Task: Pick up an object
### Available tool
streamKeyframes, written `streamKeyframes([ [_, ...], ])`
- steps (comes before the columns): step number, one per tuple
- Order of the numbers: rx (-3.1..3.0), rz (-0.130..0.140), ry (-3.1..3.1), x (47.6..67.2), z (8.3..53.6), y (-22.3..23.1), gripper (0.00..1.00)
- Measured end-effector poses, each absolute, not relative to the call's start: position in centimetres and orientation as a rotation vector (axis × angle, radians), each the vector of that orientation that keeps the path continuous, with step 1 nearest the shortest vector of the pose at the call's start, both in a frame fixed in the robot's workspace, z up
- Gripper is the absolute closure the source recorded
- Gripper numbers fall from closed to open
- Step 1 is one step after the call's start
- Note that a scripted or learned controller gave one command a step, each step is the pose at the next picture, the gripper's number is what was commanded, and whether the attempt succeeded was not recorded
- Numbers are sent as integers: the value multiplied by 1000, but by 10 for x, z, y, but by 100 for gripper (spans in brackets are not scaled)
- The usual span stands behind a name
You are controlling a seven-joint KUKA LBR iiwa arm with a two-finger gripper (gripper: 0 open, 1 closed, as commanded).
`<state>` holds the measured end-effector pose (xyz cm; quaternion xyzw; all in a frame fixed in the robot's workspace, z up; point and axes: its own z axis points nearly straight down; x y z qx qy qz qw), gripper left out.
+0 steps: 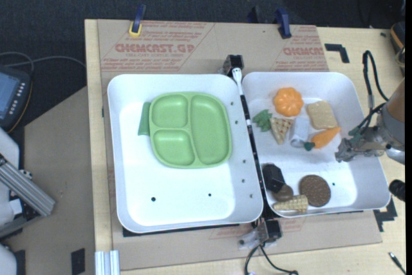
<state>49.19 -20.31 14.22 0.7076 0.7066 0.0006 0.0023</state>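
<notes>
The brown cardboard-covered bench (193, 42) carries red print: "CHEMCAST G P" reads at its 11 o'clock part, and a cut-off repeat of the same word shows at 1 o'clock. Two clamps grip its far edge, one yellow-handled clamp (136, 21) and one blue clamp (282, 22).

Two shallow white plastic bins sit side by side, touching along the middle. The left white bin (129, 196) holds one pale green three-compartment plastic plate (190, 129), lying flat a little toward 12 o'clock of the bin's centre.

The right white bin (351, 90) holds the toy food. Counted: one round brown cookie-like disc (315, 190) at 6 o'clock, one orange toy pumpkin (288, 101) at 12 o'clock, one tan square cracker-like slab (321, 114) at 1 o'clock, one wedge-shaped patterned slice (280, 129) near the centre, one orange toy carrot with a green tip (324, 137) at 3 o'clock of the centre, one dark green leafy piece (262, 119) at 10 o'clock, one black lump (273, 175) at 7 o'clock, and one yellowish corn-like piece (291, 205) on the near rim at 6 o'clock.

The grey two-finger gripper (344, 152) sits low at 3 o'clock in the right bin, just beside the carrot. Its fingers look narrowly set with nothing between them, though the view is too coarse to be sure.
</notes>
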Motion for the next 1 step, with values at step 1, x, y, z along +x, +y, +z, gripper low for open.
streamKeyframes([
  [1,2216,3,2217,483,195,-202,100],
])
